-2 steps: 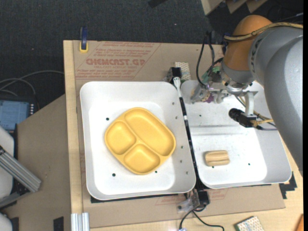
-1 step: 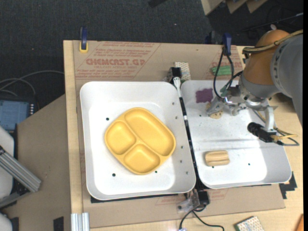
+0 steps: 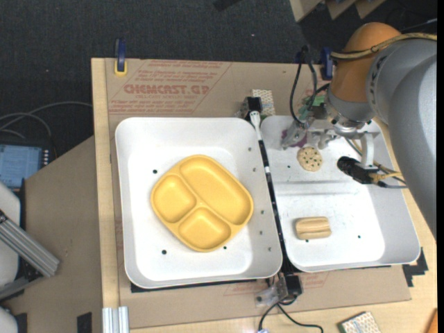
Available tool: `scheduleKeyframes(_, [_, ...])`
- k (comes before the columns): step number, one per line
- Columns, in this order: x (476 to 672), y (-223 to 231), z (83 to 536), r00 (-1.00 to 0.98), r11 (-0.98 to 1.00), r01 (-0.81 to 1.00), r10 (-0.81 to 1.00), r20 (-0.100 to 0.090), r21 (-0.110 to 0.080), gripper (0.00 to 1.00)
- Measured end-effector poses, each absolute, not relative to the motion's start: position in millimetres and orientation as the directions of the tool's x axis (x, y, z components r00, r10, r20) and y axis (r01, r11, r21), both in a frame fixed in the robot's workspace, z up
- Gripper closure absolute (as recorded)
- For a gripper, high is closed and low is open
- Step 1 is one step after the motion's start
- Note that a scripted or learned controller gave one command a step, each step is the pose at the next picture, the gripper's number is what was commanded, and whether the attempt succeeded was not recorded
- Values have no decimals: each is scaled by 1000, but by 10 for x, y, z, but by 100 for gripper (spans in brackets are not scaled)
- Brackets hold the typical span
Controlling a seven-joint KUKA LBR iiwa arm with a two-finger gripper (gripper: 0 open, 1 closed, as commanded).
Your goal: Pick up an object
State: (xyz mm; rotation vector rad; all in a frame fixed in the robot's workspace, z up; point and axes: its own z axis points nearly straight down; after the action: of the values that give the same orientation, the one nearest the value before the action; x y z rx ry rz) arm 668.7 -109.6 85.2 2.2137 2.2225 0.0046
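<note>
Gripper (image 3: 310,132) above the round speckled cookie (image 3: 310,159) in the right white bin (image 3: 388,248).
Finger opening can't be told; tan bread roll (image 3: 312,228) lies nearer than the cookie.

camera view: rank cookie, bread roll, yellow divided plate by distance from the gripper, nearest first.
From the gripper, at the far end of the right bin:
1. Cookie, just below the gripper in the right bin.
2. Bread roll, near end of the same bin.
3. Yellow divided plate, middle of the left bin.

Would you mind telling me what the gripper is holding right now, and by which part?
It cannot be told: the gripper sits just above the cookie in the right bin, but nothing is visibly gripped.
</note>
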Motion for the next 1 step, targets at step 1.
scheduleKeyframes(1, [6678,-1114,962,-2,2,1000,1000,-2,6,100])
